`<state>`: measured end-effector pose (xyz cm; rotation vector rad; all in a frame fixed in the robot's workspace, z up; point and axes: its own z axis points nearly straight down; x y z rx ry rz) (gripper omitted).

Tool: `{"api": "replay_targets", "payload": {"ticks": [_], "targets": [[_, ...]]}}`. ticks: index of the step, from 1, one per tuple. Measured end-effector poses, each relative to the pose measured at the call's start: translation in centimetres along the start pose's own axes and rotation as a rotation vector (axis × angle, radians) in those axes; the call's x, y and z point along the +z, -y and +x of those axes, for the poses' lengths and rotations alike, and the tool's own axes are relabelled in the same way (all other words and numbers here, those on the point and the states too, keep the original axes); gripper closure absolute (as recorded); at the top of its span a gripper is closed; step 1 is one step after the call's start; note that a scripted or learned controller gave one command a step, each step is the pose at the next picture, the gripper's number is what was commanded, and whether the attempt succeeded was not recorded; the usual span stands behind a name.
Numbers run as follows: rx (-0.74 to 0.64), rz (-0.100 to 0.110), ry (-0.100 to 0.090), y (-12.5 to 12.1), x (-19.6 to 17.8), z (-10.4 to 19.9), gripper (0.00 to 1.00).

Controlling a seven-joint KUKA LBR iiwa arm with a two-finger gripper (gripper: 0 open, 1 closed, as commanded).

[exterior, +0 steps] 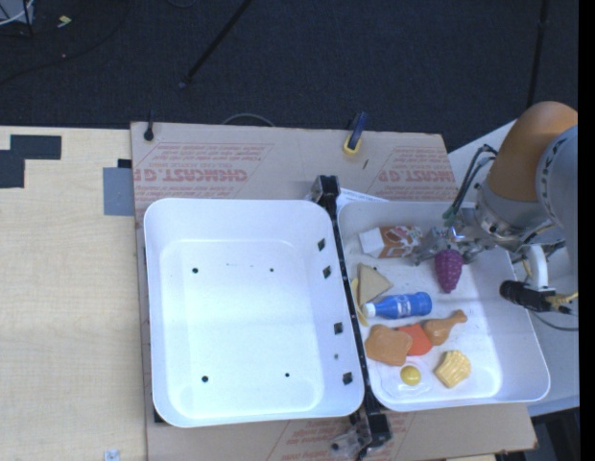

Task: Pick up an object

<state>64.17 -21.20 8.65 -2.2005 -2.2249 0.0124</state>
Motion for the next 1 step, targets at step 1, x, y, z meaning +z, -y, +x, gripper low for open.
{"api": "replay_targets", "payload": {"ticks": [1], "targets": [[-0.002,-0.002,0.0,-0.03,-0.98,0.08,1.0]]}}
